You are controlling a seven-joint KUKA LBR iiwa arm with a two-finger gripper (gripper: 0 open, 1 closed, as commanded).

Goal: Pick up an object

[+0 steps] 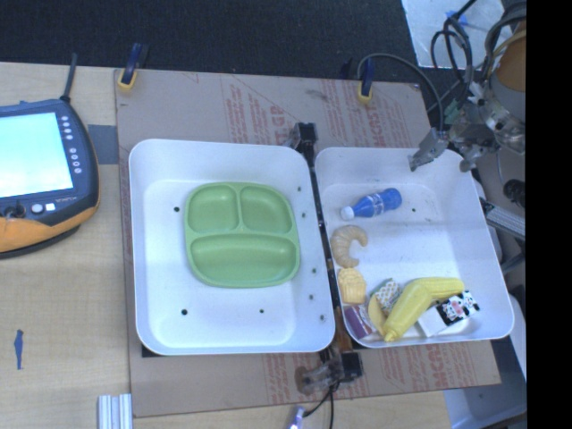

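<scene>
Objects for picking lie in the right-hand shallow white bin, most of them crowded toward its 6 o'clock side. A small blue plastic bottle with a white cap lies on its side near the bin's 11 o'clock area, cap pointing toward 9 o'clock. Just below it, at about 9 o'clock in the bin, sits a pale tan croissant-shaped toy, and directly beneath that a yellow waffle-like block. Along the 6 o'clock wall lies a long yellow banana-shaped toy, with a small patterned grey-and-white piece at its 10 o'clock side, a purple-and-white item at its 8 o'clock end, and a black-and-white spotted box at its 3 o'clock end.

The two-finger gripper hangs above the bin's 1 o'clock corner, well apart from every object; nothing sits between its fingers, which look spread apart, one grey tip toward 9 o'clock and one toward 3 o'clock.

The left-hand shallow white bin holds a green three-compartment plastic plate at its centre. At 9 o'clock on the bench rests a grey-and-orange control tablet with a lit screen.
</scene>
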